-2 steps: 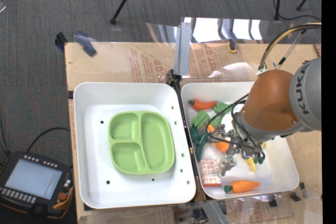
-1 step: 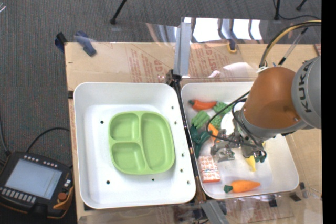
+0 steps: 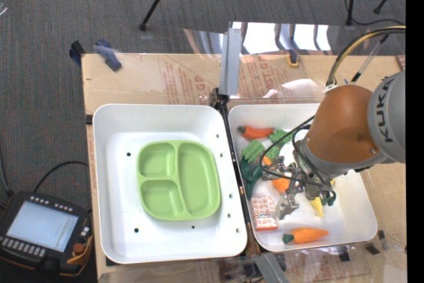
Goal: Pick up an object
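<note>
1. Nearest the camera: a grey teach pendant (image 3: 41, 232) with a lit screen, on the floor at near left, cable trailing away.
2. Left white bin (image 3: 112, 122) holds a green divided plate (image 3: 179, 180) with three compartments, lying flat around the bin's middle.
3. Right white bin (image 3: 361, 205) carries the toy food. A toy carrot (image 3: 305, 235) lies at the near edge; a second toy carrot (image 3: 257, 132) lies at the far left corner, beside green toy vegetables (image 3: 255, 154) along the left wall.
4. A small printed packet (image 3: 264, 212) sits at near left in the right bin.
5. Arm reaches in from the right, its orange band (image 3: 341, 129) over the bin's centre. Gripper (image 3: 301, 190) is down among the toys, just right of the packet, with an orange piece (image 3: 281, 183) and a yellow piece (image 3: 318, 207) close by.
6. Gripper state: cannot tell; the view shows nothing clearly held.
7. Both bins rest on a cardboard-covered tabletop (image 3: 152, 79).
</note>
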`<state>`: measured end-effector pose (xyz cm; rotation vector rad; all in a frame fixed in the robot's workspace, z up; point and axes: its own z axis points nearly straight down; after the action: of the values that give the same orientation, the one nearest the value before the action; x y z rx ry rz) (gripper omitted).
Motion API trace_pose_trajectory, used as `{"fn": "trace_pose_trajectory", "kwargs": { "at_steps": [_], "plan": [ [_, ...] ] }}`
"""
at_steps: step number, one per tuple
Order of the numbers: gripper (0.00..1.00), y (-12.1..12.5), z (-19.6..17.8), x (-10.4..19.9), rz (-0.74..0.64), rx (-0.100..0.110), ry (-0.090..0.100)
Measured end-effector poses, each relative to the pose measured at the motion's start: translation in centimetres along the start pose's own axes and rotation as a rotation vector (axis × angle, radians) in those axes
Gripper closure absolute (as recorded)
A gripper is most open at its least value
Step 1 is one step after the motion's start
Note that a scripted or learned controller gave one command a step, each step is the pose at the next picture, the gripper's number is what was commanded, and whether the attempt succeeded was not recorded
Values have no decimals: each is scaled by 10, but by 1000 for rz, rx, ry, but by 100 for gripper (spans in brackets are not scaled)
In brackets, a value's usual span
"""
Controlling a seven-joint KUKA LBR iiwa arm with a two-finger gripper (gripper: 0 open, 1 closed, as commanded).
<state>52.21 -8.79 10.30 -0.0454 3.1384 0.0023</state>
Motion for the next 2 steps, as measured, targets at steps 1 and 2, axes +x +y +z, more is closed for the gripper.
{"fn": "trace_pose_trajectory", "kwargs": {
  "at_steps": [1, 2],
  "plan": [
    [100, 2, -10, -1, -5, 0, -1],
    [0, 2, -9, -1, -6, -1, 0]
  ]
}}
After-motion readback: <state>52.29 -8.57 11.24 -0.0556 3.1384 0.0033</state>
